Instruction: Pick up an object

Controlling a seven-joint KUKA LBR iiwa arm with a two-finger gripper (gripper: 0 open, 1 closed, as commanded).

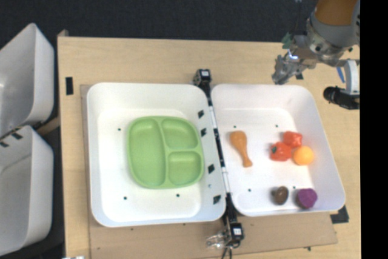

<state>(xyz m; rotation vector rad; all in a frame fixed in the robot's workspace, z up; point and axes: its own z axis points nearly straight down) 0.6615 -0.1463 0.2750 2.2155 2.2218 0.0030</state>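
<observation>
The right bin [260, 100] holds an orange chicken drumstick [241, 147], two red pieces [286, 146] close together, an orange ball [303, 156], a brown round piece [279, 195] and a purple piece [307, 198]. My gripper [285, 71] hangs above the far edge of the right bin, well away from every object, and nothing shows between its fingers.
In the left bin [103, 130] lies a green divided plate [165, 151]. A hinged divider [213, 142] joins the two bins. White containers [24, 76] stand off the bench at the left. Bare wooden bench [151, 60] runs behind the bins.
</observation>
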